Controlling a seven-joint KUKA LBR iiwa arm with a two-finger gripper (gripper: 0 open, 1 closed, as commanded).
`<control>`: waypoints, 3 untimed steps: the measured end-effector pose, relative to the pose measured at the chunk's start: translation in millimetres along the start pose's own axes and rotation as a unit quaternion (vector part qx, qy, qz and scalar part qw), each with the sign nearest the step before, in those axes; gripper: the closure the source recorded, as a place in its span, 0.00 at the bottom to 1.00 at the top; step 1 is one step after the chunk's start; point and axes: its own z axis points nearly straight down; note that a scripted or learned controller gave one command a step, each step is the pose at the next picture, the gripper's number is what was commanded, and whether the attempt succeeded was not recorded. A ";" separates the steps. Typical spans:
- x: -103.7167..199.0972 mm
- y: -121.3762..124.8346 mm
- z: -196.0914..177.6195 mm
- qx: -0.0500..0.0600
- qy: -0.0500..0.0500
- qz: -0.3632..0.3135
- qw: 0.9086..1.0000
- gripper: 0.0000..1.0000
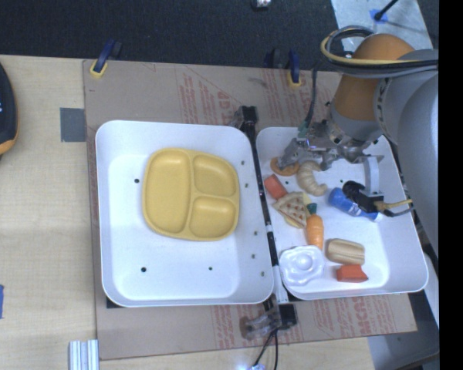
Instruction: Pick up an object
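The gripper [309, 151] hangs over the right bin's [405, 272] far-left corner, fingers apparently spread open, above the croissant [312, 177]; I'd centre over it, then descend straight before closing.

- You have one fixed camera above the bench [38, 206], looking down at a slant.
- It sits far enough back to take in both white bins: the left bin [119, 206] and the right bin [397, 253].
- The arm [370, 91] enters from the right.
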 end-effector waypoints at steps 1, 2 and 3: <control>15.6 -0.5 -0.3 0.001 0.000 -0.002 1.000 0.00; 15.3 -0.5 -0.2 0.001 0.000 -0.001 1.000 0.00; 6.1 -7.7 0.0 0.002 0.000 0.000 1.000 0.00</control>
